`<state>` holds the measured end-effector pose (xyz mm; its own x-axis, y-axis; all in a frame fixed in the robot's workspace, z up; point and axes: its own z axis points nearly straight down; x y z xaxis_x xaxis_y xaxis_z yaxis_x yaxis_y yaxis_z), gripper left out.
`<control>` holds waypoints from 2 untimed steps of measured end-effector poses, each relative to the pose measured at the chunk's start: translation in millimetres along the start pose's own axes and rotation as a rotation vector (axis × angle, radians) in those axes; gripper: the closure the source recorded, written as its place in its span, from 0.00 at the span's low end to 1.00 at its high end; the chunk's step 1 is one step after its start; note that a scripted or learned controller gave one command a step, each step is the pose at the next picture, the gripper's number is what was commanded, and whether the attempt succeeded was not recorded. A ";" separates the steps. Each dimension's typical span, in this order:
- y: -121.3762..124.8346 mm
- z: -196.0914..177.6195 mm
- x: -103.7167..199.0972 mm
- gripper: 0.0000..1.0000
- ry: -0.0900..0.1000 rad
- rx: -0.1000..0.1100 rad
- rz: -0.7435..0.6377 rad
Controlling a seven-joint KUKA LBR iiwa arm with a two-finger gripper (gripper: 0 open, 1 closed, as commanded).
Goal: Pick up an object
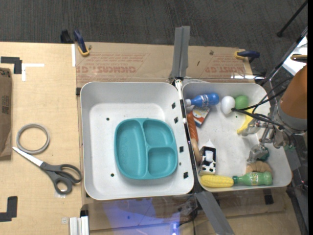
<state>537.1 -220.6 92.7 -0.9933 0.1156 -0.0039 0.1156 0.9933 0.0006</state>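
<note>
Gripper (257, 153) seen low in the right bin (222, 146), near its right wall; finger state cannot be told. A brown toy (259, 167) lies just below it, a green bottle (254, 179) beyond.

Left bin (93, 131) holds a teal divided plate (145, 148); right bin (230, 146) holds a blue bottle (204, 100), white ball (228, 104), green ball (241, 102), corn cob (216, 181), green bottle (254, 179) and a black-and-white cow toy (208, 160). The hand (258, 153) hangs low at the right bin's right side, above a brownish item (259, 167). Scissors (51, 169) and a tape roll (33, 138) lie on the surface (39, 106) left of the bins.
</note>
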 end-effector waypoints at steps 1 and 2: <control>-7.3 -2.1 55.1 0.00 -0.008 0.002 0.144; 47.5 0.2 63.8 0.00 0.000 0.000 0.207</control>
<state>479.2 -166.1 92.4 -0.9483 0.3173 -0.0037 0.3173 0.9483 0.0011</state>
